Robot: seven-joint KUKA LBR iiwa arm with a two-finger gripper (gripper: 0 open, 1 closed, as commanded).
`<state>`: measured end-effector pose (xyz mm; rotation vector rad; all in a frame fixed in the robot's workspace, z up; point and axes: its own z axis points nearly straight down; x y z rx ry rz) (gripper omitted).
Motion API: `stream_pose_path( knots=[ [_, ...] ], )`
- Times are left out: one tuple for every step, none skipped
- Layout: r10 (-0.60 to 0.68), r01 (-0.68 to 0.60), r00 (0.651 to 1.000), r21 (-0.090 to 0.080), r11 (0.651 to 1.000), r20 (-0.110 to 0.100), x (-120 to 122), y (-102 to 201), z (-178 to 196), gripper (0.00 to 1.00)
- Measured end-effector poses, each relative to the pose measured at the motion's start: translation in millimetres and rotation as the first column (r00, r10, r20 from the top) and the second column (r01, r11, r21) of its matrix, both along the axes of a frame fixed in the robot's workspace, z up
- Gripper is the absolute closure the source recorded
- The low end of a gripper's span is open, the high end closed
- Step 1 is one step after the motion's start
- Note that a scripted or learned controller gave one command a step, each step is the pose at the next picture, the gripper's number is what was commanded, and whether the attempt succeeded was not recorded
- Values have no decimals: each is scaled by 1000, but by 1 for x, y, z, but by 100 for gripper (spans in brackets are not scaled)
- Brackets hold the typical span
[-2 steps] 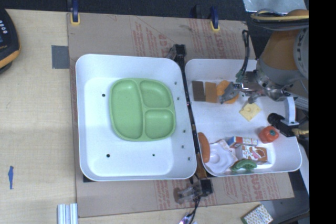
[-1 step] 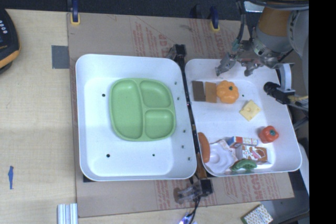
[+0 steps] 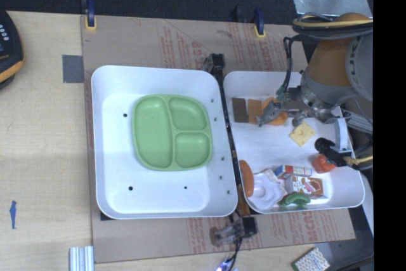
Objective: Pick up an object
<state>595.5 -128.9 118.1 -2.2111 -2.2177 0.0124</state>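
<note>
Orange piece at claw tips, yellow block nearby — right bin

Two bins sit side by side on the bench. The left bin holds a divided plate near its middle. The right bin holds small items: a block near its left wall, a packet at the front edge.
</note>
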Motion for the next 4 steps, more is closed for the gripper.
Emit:
stream_pose_path(
  knots=[
    [4, -4, 1000, -3, 1000, 14, 52, -22, -19, 0],
    [5, -5, 1000, -1, 1000, 7, 18, 12, -5, 0],
    [6, -6, 1000, -3, 1000, 8, 19, 9, 5, 100],
    [-4, 4, 1000, -7, 1000, 15, 45, -89, 18, 100]
  ],
)
